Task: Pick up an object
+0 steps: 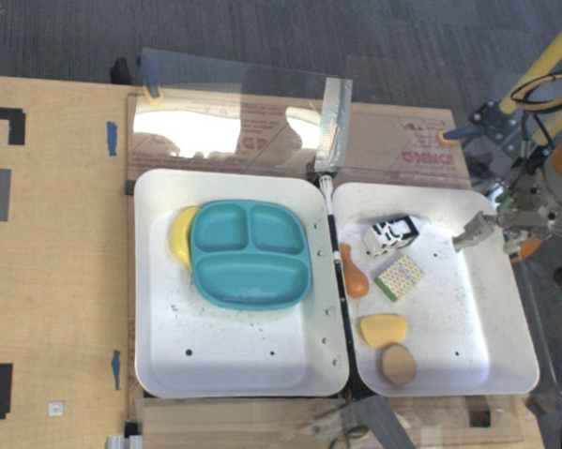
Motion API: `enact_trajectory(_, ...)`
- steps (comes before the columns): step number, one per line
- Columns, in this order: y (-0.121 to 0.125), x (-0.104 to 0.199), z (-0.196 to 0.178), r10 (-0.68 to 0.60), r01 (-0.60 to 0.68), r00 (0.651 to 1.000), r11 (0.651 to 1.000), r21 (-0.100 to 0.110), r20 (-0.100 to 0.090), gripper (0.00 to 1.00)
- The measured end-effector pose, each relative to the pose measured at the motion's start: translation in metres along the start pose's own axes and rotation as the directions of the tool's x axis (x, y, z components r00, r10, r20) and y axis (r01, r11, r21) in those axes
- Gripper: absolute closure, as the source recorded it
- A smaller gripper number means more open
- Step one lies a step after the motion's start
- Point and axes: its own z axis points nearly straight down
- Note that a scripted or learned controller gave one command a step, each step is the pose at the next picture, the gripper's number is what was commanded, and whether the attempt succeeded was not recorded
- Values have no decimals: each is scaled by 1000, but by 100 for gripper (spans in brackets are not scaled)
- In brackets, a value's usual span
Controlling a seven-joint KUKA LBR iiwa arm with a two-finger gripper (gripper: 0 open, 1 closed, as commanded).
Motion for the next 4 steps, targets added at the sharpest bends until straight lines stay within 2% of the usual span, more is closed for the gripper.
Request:
enact_trajectory(1,6,-3,61,105,-105,994,994,4,-9,0)
enact_trajectory(2,6,-4,60,106,-106,994,994,2,-9,0)
enact_trajectory(3,-15,102,88,-16,16,1000,1000,-11,0,0)
enact_trajectory(4,-48,73,91,-281,281,960,959,-25,10,0)
